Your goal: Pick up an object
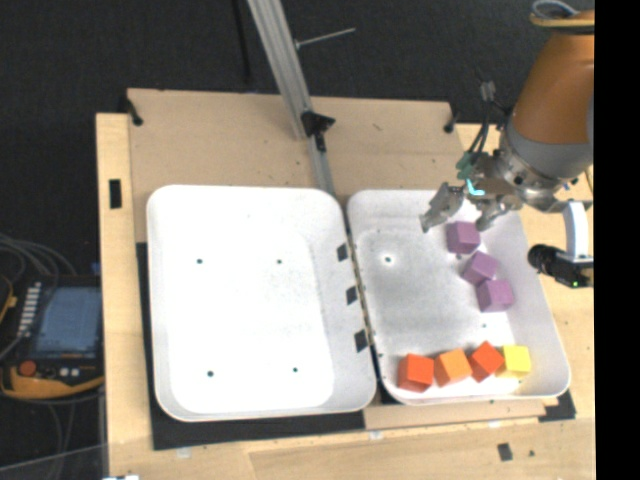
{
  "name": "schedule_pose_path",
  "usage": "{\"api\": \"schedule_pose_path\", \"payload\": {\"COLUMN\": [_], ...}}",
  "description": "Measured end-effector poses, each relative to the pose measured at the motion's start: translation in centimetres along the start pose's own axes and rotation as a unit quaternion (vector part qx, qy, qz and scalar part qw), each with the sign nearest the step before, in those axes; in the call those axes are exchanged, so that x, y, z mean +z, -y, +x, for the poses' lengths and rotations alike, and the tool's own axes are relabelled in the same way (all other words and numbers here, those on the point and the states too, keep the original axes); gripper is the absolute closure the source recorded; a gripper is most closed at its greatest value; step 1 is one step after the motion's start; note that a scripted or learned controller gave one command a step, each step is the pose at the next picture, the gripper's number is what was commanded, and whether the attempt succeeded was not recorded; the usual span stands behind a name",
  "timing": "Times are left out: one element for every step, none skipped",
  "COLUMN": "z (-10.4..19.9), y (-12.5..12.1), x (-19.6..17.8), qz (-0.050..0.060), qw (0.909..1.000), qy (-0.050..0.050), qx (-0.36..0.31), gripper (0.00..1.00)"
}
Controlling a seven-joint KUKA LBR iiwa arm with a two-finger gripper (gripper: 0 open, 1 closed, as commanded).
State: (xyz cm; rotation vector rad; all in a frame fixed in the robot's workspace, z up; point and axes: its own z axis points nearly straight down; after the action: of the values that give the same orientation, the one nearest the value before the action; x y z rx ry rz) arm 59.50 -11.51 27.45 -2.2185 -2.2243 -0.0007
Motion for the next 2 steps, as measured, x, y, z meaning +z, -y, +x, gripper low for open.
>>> {"api": "schedule_pose_path", "payload": {"z": [0.0,0.8], "y": [0.0,-0.3], "x": [0.0,5.3], "qz": [-0.001,0.002], "qw": [1.0000,1.0000], "qy": [0.000,0.001], "qx": [0.001,0.001], "gripper": [0.00,0.00]}}
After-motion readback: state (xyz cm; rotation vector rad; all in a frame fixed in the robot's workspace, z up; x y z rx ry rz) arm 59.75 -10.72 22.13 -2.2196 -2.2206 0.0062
